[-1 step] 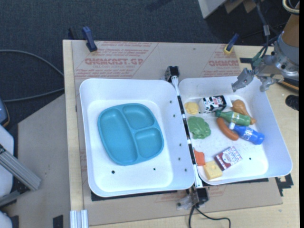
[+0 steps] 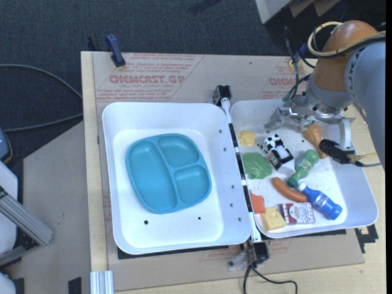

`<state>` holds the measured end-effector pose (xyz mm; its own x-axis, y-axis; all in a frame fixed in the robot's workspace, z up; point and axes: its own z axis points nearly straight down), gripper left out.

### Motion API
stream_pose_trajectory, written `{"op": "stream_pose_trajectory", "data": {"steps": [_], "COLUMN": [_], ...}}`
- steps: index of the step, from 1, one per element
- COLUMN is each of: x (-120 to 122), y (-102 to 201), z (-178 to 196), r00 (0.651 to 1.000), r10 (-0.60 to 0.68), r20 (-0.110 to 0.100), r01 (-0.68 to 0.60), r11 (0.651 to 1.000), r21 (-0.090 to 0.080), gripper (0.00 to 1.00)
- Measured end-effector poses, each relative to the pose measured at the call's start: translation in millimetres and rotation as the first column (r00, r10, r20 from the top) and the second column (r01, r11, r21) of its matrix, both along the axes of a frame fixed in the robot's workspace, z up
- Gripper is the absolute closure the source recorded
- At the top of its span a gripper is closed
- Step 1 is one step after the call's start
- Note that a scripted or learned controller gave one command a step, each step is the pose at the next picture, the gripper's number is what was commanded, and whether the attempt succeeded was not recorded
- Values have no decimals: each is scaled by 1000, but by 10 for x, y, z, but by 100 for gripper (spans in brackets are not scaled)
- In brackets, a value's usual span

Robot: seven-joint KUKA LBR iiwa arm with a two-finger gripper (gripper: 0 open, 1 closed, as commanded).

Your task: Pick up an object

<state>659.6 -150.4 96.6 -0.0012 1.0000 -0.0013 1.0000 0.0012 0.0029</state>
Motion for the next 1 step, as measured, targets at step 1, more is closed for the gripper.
{"op": "stream_pose_trajectory", "data": {"steps": [1], "x": [-553], "y": [449], "z": [-86], "r00": [1000], "r10": [-1], "r20": [4], "r01": [1], "r11": [1000], "r21": [2], "gripper": [0]}}
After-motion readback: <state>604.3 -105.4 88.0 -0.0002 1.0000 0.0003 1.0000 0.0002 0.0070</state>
